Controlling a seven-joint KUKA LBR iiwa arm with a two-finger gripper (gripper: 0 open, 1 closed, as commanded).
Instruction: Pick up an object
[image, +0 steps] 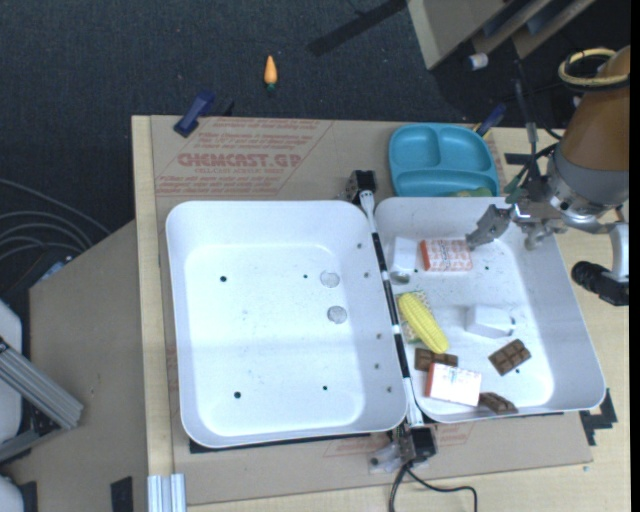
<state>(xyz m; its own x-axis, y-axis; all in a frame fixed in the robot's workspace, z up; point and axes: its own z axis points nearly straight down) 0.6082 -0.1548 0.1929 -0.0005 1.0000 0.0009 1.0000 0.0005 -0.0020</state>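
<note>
Hovering hand (497, 222), red-and-white box (444, 256) just beside it, lower left

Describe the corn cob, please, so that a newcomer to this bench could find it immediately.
Look at the right-hand white bin, which holds the loose items. Along its left wall, about midway down, lies the corn cob, slanted. It is the one yellow, bumpy thing there; the neighbouring chocolate pieces are brown and flat.
</note>
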